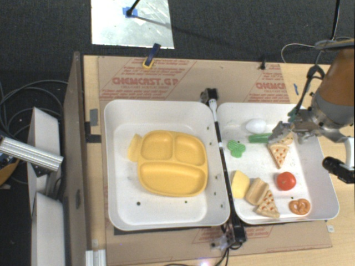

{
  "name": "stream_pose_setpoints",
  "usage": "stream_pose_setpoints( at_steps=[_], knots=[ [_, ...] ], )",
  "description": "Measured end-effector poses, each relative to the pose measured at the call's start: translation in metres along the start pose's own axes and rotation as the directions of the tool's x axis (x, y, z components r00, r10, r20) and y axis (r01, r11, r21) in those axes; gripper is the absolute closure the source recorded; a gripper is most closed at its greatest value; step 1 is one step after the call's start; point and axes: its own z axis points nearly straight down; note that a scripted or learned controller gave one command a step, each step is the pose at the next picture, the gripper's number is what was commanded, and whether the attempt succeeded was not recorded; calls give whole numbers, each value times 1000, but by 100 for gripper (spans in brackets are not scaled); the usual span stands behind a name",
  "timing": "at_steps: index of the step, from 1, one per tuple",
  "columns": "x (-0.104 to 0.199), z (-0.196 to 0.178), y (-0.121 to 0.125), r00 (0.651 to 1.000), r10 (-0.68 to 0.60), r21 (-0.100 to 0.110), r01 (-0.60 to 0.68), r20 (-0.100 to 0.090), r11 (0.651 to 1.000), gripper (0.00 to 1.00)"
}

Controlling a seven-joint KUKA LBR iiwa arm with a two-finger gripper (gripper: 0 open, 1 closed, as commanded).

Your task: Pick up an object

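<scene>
Apparently my end effector point(284, 132) hovers by the waffle wedge point(279, 152); its grip I cannot tell. Light, rigid plastic; I'd pinch its edges.

Bench point(249, 76), cardboard-topped, left bin point(119, 143), right bin point(324, 195)

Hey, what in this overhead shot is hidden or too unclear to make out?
- Gripper: too small and blurred to tell its state or whether it holds anything.
- Waffle wedge: its top end sits under the gripper.
- Arm: cut off by the right edge.
- Pretzel: too small for detail.
</scene>
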Motion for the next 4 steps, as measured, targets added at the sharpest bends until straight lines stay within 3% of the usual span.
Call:
stream_pose_setpoints(
  at_steps=[1, 2, 3, 4],
  knots=[
    [-8, 131, -16, 1000, 4, -8, -4, 8, 1000, 0],
    [-52, 128, 97, 1000, -8, 20, 9, -4, 1000, 0],
    [-53, 106, 104, 1000, -5, -24, 5, 8, 1000, 100],
    [12, 73, 54, 1000, -3, 0, 3, -2, 1000, 100]
  ],
)
